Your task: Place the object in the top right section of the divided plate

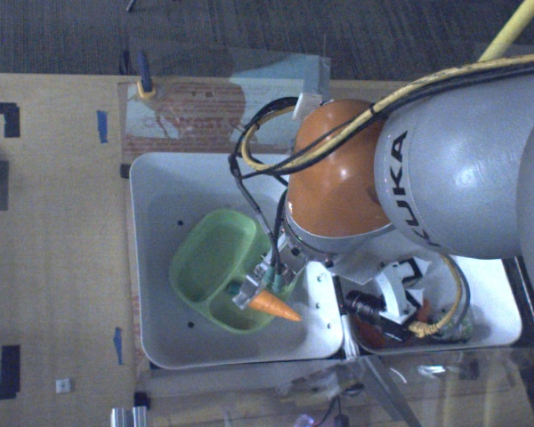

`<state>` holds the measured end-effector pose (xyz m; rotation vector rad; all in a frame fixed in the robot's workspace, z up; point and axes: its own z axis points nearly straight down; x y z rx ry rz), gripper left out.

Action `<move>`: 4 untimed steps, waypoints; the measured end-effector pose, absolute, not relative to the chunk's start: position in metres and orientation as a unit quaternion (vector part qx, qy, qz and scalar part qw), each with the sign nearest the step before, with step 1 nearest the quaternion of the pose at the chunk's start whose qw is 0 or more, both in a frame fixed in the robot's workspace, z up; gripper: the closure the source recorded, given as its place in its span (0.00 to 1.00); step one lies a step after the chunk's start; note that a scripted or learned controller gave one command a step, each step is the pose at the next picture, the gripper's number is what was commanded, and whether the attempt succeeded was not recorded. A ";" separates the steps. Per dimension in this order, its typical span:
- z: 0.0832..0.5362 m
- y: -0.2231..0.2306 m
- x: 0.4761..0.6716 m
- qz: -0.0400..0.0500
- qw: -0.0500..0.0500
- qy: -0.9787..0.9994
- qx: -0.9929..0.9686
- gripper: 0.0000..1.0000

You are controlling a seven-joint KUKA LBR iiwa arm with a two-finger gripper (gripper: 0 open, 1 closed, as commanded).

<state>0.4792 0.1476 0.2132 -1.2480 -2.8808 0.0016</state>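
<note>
A green divided plate (215, 268) lies in the left white bin (156, 238), its sections seen at a slant. An orange carrot-shaped object (274, 306) rests across the plate's lower right rim, with its pointed end aimed right toward the bin's wall. My gripper (256, 286) hangs just above the carrot's thick end, at the plate's right edge. The view does not show whether the carrot is in its grip. The arm's orange band (338, 172) and grey body cover the plate's right side and much of the bin behind it.
The right bin (503, 314) lies under the arm, with a few small items (445, 329) partly hidden along its front. A brown patterned board (191, 118) sits behind the left bin. Bare wooden bench (53, 238) spreads to the left.
</note>
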 end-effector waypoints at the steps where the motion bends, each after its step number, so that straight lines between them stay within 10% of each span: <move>1: 0.213 0.148 0.479 0.000 0.001 -0.918 -0.397 0.00; 2: 0.223 0.148 0.480 0.000 0.000 -0.917 -0.398 1.00; 3: 0.223 0.148 0.480 0.000 0.000 -0.917 -0.398 0.00; 4: 0.233 0.148 0.481 -0.001 -0.001 -0.917 -0.399 1.00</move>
